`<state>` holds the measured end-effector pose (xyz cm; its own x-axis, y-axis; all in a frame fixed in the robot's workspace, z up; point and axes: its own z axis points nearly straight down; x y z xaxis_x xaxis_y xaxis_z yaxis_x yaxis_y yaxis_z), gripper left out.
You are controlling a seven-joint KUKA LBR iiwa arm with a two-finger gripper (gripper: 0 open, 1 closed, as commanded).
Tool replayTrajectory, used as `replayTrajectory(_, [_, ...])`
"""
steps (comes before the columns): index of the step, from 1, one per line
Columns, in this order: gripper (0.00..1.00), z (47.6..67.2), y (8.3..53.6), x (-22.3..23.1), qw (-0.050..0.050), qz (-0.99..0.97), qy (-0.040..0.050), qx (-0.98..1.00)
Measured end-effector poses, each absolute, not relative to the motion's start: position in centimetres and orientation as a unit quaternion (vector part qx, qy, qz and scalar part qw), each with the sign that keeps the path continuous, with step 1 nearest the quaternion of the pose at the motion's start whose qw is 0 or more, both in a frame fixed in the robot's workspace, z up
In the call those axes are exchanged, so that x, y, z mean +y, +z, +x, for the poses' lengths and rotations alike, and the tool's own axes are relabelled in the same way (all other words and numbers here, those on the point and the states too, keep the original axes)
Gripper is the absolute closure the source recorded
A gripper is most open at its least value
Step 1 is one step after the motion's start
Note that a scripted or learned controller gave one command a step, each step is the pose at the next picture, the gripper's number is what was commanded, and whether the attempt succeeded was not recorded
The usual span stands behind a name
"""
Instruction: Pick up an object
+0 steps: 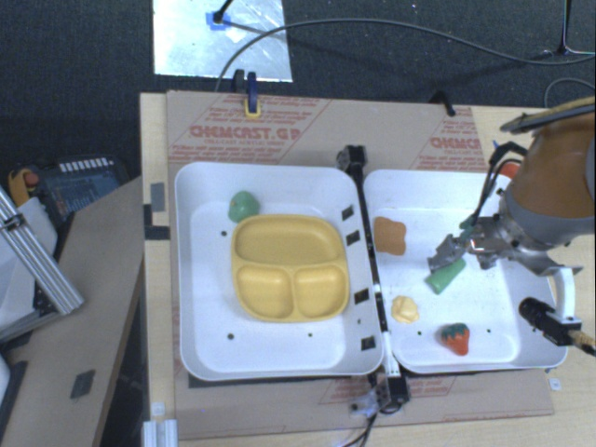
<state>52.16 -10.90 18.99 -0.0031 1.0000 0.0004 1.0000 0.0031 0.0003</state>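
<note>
Two shallow white bins sit side by side on a bench, the left bin (200, 343) holding a yellow divided tray (289, 266) with three compartments and a small green lump (244, 205) just beyond the tray's far left corner. In the right bin (438, 359), the gripper (452, 252) hangs over a green block (445, 275) that lies tilted near the bin's middle; the metal tip sits right at the block's far end, but whether it touches or grips the block is not clear, and how wide it stands cannot be told from this angle. Above it, the arm's orange band (559, 166) and grey wrist (549, 226) are cut off by the right edge and cover part of the bin's far right corner. An orange-brown piece (390, 236) lies near the divider on the bin's far left side. Nearer, a pale yellow object (404, 309) rests beside the divider, and a red item with a green top (455, 339), perhaps a toy strawberry, lies near the front wall. Both are too small to name with confidence.
</note>
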Motion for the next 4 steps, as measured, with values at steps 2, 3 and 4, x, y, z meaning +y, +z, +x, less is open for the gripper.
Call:
replayTrajectory(2, [0.00,52.6,8.3,-10.7,0.000,-0.707,-0.0001,-0.707])
replayTrajectory(3, [1.00,52.7,9.5,-10.7,-0.001,-0.707,-0.0008,-0.707])
replayTrajectory(4, [1.00,52.8,13.7,-10.9,-0.002,-0.706,-0.0013,-0.708])
